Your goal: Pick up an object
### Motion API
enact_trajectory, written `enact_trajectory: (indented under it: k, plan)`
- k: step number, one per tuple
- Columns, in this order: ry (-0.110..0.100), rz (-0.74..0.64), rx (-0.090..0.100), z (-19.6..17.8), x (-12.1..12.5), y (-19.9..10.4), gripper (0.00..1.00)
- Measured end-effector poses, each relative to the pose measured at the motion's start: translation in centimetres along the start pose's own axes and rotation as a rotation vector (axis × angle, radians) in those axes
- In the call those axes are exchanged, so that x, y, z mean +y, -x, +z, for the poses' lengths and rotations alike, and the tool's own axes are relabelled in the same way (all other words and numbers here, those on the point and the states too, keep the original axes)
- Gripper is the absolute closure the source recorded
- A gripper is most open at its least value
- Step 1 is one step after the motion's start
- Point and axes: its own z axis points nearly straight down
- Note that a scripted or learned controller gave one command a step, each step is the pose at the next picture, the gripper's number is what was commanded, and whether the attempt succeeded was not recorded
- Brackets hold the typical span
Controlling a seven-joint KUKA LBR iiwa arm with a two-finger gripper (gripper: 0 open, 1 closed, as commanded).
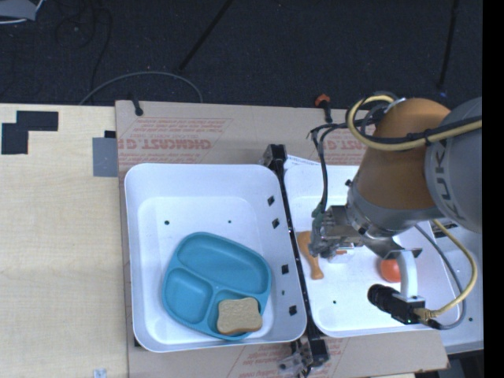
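Observation:
My gripper (324, 246) hangs low over the left part of the right bin (346, 321), with the grey and orange arm above it covering much of that bin. A flat tan-orange piece (313, 264) lies on the bin floor right beside and partly under the gripper. I cannot see whether they touch. A small red-orange round object (387, 269) lies to the right of the gripper, partly behind the wrist bracket.
The left bin (150, 211) holds a blue divided plate (209, 278) with a tan slice of bread (239, 316) in its near right compartment. A black divider rail (285, 227) runs between the bins. Cables loop over the arm.

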Motion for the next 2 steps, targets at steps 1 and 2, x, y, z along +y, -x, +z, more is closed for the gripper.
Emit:
enact_trajectory:
  k: [1,2]
  plan:
    - [-0.003,0.001,0.000,1.4,0.2,-5.6,1.00]
    - [0.000,0.000,-0.001,0.4,0.3,-10.4,1.00]
